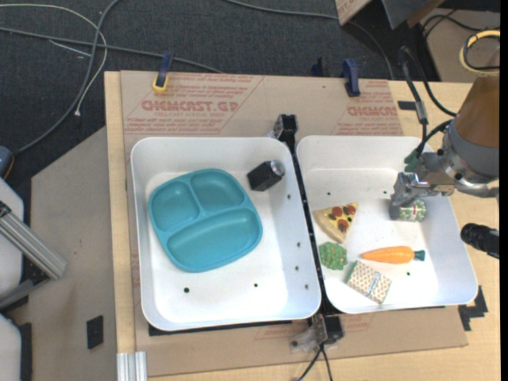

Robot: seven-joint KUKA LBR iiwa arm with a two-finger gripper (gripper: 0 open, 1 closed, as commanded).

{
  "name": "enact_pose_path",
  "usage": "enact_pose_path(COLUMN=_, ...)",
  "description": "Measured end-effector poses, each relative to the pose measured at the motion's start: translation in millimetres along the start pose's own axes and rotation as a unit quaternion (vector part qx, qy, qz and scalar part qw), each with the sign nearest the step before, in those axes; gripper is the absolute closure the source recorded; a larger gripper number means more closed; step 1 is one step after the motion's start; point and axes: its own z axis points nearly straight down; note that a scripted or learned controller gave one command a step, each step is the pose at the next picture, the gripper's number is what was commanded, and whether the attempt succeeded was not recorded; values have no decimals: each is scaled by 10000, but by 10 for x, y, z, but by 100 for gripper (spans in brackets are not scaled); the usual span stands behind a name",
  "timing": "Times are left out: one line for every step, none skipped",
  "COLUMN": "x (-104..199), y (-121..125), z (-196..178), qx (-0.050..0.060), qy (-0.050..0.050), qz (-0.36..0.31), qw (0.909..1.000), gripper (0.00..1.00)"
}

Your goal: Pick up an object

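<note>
Hand (406,199) hangs low in the right bin (452,292), its grip state unclear, touching a small green-and-white object (413,211); the toy carrot (390,255) lies at six o'clock.

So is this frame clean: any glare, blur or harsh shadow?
Camera view: even, soft light; the bins' white floors are bright but hold detail; faint shadows beside the plate and carrot; the gripper looks slightly soft; lines look straight.

The brown board (238,101) under the bins bears red print, "CHEMCAST GP", above the left bin, and the same mark (partly cut off by cables) repeats above the right bin.
</note>
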Motion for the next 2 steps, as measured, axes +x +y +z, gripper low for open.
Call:
enact_pose_path(x=2, y=6, z=-60, qx=17, qy=4, qz=3, qw=10000, gripper=100)
enact_pose_path(x=466, y=-126, z=2, qx=43, qy=17, qz=-11, qw=10000, gripper=100)
